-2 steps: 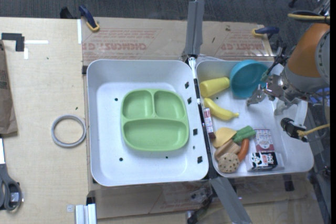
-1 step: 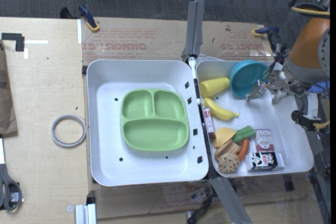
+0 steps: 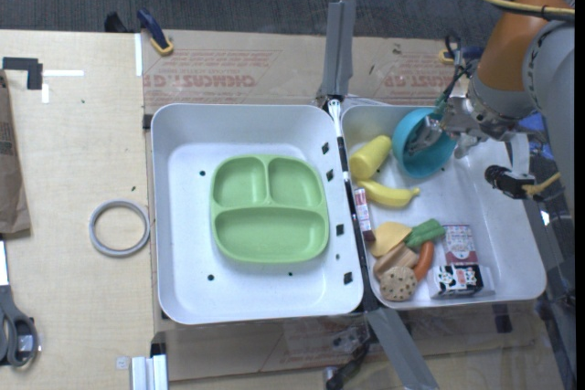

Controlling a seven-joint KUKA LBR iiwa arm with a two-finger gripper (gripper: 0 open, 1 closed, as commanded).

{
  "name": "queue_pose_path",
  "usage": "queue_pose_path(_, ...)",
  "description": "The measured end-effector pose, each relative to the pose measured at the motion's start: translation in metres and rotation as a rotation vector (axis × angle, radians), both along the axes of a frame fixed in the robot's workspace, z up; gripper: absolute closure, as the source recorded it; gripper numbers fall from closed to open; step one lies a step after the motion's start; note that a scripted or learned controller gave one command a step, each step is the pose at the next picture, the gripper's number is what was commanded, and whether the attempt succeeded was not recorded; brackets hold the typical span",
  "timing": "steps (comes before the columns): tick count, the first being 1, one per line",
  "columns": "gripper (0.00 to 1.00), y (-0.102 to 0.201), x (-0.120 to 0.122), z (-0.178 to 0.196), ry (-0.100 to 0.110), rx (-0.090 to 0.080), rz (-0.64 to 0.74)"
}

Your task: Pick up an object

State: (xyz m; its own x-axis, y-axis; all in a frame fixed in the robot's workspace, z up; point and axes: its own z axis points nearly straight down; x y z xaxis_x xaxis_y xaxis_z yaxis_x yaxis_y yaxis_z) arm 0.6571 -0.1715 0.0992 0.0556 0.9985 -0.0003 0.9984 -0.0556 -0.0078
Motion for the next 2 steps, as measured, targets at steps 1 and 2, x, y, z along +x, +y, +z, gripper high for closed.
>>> queue_pose_path(1, 0.0, 0.03, -0.037, -0.007, -0.008, -0.001, 0.101)
queue_pose_path(2, 1.0, 0.027, -0.037, 0.004, -0.011, -0.003, 0.095)
